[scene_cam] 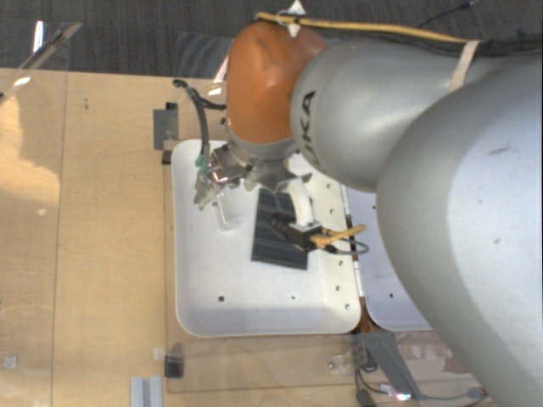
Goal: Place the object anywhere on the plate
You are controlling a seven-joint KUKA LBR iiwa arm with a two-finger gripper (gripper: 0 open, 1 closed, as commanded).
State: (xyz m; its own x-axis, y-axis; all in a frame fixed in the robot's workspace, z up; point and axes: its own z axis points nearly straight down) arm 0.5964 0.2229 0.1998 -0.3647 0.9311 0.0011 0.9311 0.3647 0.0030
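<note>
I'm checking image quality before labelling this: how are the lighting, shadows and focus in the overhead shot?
Camera view: even, soft lighting; pale glare on the tan wooden bench at far left; a faint shadow along the near edge of the shallow white left bin; the big grey arm link sits close to the lens and looks soft, hiding most of the right white bin.

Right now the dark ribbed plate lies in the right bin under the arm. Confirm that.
Wrong bin. The camera view shows the dark ribbed plate lying in the left bin, under the arm; the right bin is mostly hidden behind the arm.
</note>
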